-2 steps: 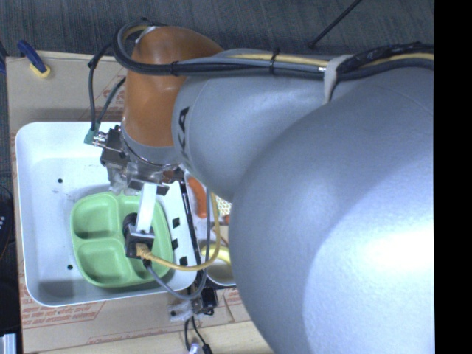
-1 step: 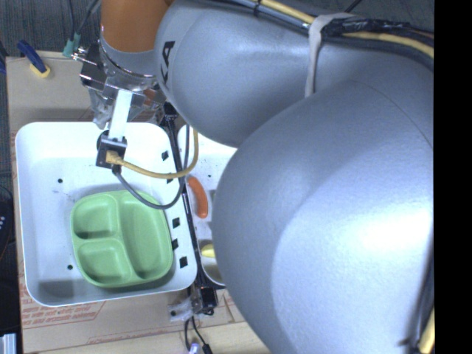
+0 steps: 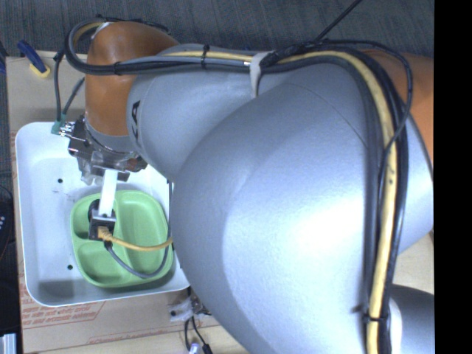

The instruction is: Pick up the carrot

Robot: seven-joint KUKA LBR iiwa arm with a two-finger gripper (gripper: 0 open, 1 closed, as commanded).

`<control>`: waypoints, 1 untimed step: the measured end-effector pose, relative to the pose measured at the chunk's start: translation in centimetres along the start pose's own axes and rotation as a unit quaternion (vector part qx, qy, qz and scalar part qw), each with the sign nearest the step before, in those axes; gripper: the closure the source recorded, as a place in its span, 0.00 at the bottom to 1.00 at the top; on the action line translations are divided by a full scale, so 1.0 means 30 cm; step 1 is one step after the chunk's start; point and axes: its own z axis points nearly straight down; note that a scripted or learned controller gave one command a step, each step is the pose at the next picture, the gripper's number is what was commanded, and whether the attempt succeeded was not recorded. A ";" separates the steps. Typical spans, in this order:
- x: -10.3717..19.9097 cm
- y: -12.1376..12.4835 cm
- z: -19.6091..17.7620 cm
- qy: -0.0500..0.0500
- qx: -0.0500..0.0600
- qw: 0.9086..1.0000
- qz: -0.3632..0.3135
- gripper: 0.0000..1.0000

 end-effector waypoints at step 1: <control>-0.181 -0.102 -0.436 0.001 -0.002 0.994 0.113 1.00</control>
